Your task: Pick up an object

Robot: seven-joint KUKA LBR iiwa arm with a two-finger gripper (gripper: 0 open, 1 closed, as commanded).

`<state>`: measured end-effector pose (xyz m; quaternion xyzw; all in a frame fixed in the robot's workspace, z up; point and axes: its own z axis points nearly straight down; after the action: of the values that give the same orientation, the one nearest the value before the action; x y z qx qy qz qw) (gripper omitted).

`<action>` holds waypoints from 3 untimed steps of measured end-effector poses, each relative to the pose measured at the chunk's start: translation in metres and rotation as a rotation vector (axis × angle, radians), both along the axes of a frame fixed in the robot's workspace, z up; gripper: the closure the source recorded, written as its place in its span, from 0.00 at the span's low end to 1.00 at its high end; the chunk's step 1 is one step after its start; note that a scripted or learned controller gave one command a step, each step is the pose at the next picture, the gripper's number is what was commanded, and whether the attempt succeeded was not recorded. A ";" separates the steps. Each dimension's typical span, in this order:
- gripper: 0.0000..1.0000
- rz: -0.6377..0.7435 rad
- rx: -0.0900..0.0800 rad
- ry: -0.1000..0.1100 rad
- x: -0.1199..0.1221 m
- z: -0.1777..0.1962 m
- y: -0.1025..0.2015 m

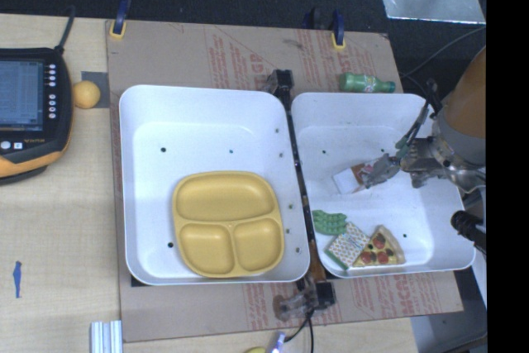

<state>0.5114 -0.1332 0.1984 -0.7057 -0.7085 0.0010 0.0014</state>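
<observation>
The cardboard sheet [248,45] under both bins carries red printing too faint to read. The left bin [140,120] holds a yellow divided plate [227,223]. In the right bin [331,116], the gripper [376,172] reaches in from the right; I cannot tell how far its fingers are parted. Just beside its tip lies a small white packet [345,180]. A pizza slice [380,248], a waffle [347,245] and a green toy [329,221] lie near the front wall. A green bottle [368,83] lies behind the bin.
</observation>
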 end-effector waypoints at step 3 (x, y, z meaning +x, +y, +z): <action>0.00 0.000 0.000 0.001 0.102 -0.107 -0.064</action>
<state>0.6131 -0.1968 0.0910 -0.7055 -0.7087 0.0015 0.0017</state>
